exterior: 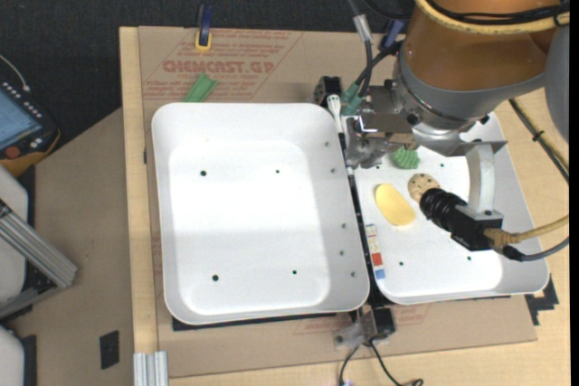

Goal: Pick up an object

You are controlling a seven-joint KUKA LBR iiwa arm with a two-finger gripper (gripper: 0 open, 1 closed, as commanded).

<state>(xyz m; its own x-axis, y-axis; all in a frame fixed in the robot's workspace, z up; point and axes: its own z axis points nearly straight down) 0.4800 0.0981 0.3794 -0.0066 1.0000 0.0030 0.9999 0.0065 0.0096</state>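
Looming closest, orange-banded arm (488,4) over right bin (452,280). Gripper (366,140) at bin's eleven o'clock corner; grip state impossible to tell. Yellow object (394,205) lying near bin centre: probably light, smooth, maybe slippery; best pinched across narrow width.

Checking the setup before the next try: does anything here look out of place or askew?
One thing: a green clip lies on the cardboard sheet behind the left bin, outside both bins. The yellow object and green piece lie in the right bin.
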